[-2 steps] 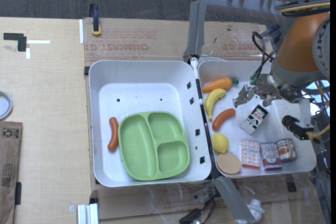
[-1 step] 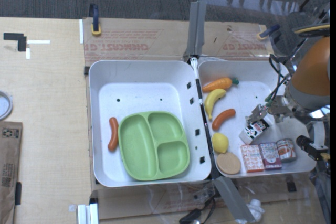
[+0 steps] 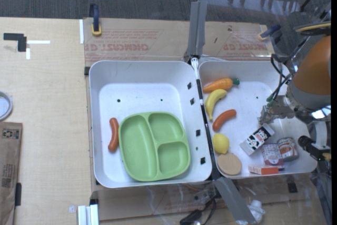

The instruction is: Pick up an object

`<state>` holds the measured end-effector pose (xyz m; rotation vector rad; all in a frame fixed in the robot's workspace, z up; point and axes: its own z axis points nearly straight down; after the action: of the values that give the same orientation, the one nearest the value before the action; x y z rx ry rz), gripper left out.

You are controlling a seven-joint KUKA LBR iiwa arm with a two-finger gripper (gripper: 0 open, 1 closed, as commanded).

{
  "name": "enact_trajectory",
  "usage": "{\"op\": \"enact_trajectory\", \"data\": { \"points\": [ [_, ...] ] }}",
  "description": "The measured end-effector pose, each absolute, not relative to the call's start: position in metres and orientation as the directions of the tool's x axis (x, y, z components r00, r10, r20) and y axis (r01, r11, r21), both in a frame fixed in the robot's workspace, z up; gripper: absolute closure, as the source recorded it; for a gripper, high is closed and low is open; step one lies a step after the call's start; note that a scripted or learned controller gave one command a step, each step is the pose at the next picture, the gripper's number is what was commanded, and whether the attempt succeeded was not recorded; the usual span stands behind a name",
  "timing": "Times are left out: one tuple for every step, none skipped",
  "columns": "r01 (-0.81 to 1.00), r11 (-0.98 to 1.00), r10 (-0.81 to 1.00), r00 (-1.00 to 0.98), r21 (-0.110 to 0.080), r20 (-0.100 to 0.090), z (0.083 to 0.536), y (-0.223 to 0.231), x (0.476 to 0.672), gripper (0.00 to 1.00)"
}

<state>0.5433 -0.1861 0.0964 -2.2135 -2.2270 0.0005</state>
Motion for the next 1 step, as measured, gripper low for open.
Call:
{"op": "enact_trajectory", "data": {
  "points": [
    [1.0,0.007,1.0,-0.007,-0.001,0.001,0.0964,-0.1861,0.5434,0.0]
  ]
}}
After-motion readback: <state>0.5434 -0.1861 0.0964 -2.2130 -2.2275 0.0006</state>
